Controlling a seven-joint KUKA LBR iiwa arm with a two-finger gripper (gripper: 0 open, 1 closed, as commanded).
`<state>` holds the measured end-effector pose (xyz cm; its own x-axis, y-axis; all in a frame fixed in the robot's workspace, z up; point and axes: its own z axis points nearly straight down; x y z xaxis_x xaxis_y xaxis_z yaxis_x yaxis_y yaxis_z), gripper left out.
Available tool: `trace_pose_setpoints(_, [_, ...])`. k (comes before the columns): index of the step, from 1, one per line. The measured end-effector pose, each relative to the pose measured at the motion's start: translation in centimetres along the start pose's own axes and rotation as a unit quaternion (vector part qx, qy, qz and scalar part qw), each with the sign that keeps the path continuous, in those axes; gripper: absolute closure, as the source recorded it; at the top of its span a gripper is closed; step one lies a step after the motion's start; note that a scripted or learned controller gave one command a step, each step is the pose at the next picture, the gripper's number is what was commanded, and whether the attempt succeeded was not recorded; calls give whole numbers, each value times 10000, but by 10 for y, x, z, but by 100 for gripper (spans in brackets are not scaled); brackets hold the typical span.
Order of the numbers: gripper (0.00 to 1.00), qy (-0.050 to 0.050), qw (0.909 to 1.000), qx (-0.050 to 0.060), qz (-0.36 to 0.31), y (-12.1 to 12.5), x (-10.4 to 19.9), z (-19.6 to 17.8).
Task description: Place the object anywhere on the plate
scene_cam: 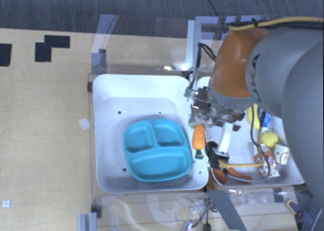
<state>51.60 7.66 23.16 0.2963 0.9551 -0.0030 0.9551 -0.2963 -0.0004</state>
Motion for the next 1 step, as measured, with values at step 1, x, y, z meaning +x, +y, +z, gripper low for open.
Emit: trace_pose_setpoints(1, [0,0,10000,-1,-2,0,0,0])
